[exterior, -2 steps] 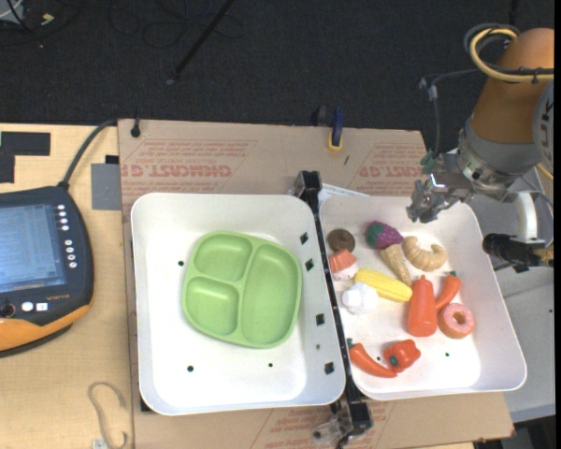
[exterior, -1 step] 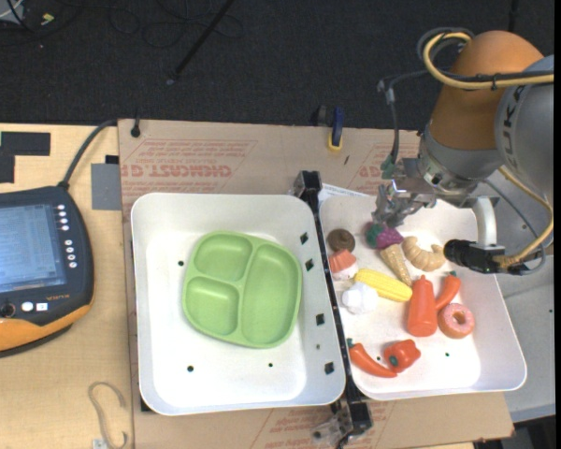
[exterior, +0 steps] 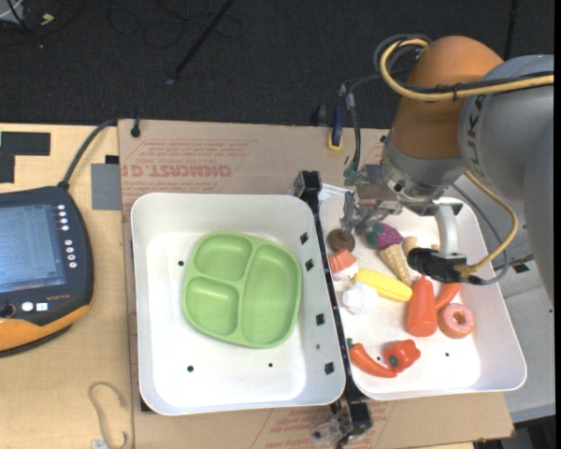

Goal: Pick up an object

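Note:
My gripper (exterior: pixel 363 221) hangs over the far left part of the right bin (exterior: pixel 491 344), its fingers pointing down just above the toys. Directly below and beside it lie a brown round toy (exterior: pixel 340 240), a purple toy (exterior: pixel 387 236) and a cone-shaped piece (exterior: pixel 401 262). Further forward sit a pink-and-white toy (exterior: pixel 343 264), a white piece (exterior: pixel 360 297), a yellow corn (exterior: pixel 385 285), an orange carrot (exterior: pixel 420 309), a pink donut (exterior: pixel 458 321) and red peppers (exterior: pixel 385 358). I see nothing clearly between the fingers.
The left bin (exterior: pixel 159 344) holds a green divided plate (exterior: pixel 243 288). A black divider (exterior: pixel 320 279) runs between the bins. A teach pendant (exterior: pixel 28 260) lies at the far left on the cardboard. Cables loop around the arm's wrist.

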`<state>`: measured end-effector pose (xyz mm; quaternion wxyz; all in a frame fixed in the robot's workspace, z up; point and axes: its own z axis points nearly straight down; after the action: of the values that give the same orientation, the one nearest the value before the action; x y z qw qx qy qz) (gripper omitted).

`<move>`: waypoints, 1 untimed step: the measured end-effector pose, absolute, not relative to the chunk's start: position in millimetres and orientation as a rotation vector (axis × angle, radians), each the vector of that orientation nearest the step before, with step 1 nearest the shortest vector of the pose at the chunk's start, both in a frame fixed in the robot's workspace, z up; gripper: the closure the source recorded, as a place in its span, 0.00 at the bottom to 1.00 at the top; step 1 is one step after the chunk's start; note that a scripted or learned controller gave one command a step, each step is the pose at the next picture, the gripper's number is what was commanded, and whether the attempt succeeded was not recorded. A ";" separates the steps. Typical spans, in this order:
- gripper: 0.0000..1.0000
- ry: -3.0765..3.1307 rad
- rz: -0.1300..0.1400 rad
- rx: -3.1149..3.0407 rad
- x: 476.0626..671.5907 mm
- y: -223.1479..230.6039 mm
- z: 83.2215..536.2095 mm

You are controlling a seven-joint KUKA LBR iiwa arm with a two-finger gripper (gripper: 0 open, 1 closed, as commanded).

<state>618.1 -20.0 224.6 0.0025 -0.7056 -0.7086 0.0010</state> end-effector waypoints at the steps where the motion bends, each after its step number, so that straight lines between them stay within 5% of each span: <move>1: 1.00 -2.222 0.003 -2.218 625.8 -0.9 216.9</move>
<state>625.8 -0.9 216.9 0.0011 -0.7066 -0.7076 0.0010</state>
